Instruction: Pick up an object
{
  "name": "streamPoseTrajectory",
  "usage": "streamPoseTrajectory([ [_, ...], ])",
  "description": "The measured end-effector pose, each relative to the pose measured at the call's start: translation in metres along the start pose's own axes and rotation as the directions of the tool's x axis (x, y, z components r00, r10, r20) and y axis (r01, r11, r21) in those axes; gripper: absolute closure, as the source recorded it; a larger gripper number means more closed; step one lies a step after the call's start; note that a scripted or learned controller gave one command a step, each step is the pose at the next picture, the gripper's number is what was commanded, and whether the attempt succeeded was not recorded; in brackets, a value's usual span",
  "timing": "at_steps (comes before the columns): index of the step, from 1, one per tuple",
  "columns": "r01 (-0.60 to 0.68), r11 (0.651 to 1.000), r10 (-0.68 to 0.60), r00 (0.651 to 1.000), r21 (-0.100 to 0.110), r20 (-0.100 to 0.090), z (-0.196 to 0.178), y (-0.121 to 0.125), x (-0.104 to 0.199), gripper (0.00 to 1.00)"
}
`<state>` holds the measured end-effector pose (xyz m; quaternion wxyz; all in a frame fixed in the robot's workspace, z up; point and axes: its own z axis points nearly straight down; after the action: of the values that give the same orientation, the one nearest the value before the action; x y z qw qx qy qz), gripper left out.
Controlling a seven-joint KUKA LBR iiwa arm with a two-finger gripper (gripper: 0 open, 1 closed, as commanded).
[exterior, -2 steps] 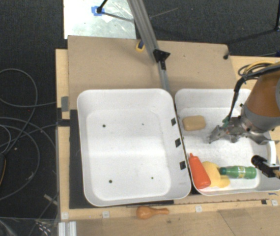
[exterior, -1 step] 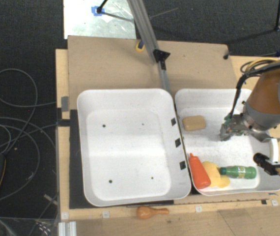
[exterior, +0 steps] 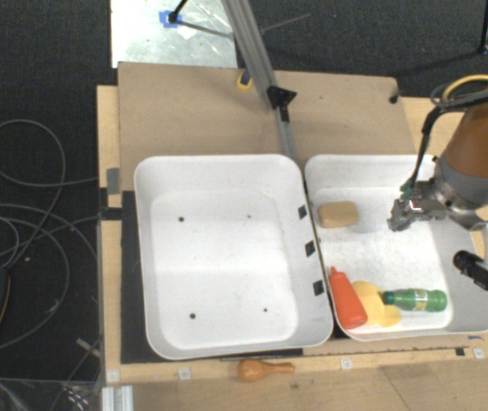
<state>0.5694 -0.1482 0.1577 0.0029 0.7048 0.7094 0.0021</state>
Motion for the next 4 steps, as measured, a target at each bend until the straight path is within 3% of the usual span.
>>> streamPoseTrajectory([
  [2,0.0,1.0,0.0,1.0,0.0,0.001,-0.092,0.007,0.0,1.0],
  [4,0.004,1.0,-0.004,1.0,0.006,-0.003,-0.083,-0.007,0.099,1.0],
])
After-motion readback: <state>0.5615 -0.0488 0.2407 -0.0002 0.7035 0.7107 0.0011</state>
